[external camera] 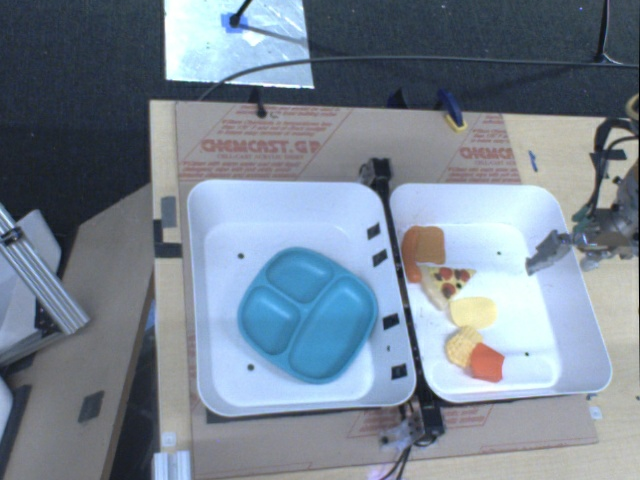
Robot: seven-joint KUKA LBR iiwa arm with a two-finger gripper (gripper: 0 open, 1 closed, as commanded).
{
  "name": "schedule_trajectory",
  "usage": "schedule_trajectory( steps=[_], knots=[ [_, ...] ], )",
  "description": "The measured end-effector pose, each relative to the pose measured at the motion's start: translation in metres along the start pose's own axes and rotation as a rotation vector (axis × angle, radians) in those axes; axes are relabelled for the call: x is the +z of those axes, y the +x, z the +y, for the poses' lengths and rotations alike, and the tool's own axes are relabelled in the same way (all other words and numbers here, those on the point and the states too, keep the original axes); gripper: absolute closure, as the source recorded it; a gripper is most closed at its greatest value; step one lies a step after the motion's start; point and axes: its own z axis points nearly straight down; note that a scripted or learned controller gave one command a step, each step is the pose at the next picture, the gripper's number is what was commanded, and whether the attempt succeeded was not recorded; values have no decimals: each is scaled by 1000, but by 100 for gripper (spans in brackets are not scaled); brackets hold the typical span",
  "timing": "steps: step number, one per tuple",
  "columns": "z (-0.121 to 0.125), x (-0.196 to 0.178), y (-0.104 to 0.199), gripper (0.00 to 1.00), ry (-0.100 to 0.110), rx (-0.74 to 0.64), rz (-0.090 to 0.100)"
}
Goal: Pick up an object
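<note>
The right bin [560,298] holds several toy foods along its left side: a brown toast slice [424,244], a pizza wedge [446,283], a pale yellow piece [473,313], a yellow waffle-like piece [461,345] and a red-orange piece [486,363]. My gripper [570,255] hangs over the right bin's right rim, well to the right of the foods. It is open, and no object sits between its fingers. One grey finger [546,252] points down-left into the bin.
The left bin [215,268] holds a blue divided plate [307,313]. A black divider with clips [392,288] runs between the bins. Cardboard lies under both bins. A foil sheet [236,28] lies on the dark floor at the back.
</note>
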Motion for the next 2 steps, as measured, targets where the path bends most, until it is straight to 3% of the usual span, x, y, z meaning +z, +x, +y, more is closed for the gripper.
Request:
schedule_trajectory(
  steps=[1,2],
  knots=[
    [2,-6,1,0,-11,-4,-3],
    [1,36,-1,0,-8,-1,-2]
  ],
)
